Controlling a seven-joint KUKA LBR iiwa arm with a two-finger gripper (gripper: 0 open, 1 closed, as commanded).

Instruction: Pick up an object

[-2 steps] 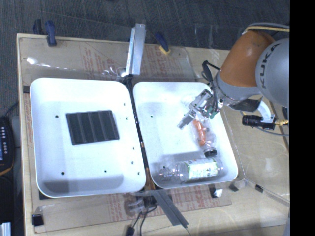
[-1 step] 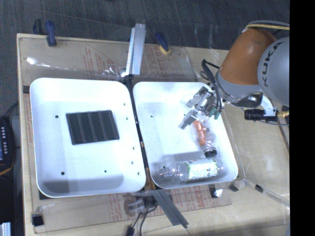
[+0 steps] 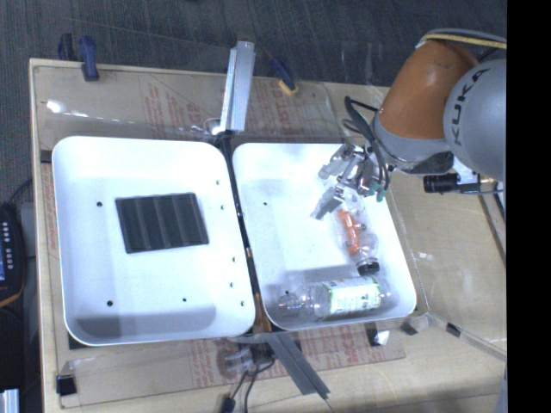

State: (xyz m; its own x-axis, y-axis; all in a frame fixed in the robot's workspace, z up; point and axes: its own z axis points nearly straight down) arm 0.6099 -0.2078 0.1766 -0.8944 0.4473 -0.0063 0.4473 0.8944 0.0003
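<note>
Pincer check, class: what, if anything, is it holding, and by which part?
Cannot be told. The pincer is over the right bin, just above a small orange-filled bottle, but no object is visibly between its tips.

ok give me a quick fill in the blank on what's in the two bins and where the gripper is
1. The dark ribbed rectangular pad lies in the ____ bin of the view.
2. The clear plastic bottle lies on its side along the ____ wall of the right bin.
3. The gripper is over the ____ bin.
4. The small bottle with orange contents has a ____ cap.

Missing words: left; near (bottom); right; black
</note>
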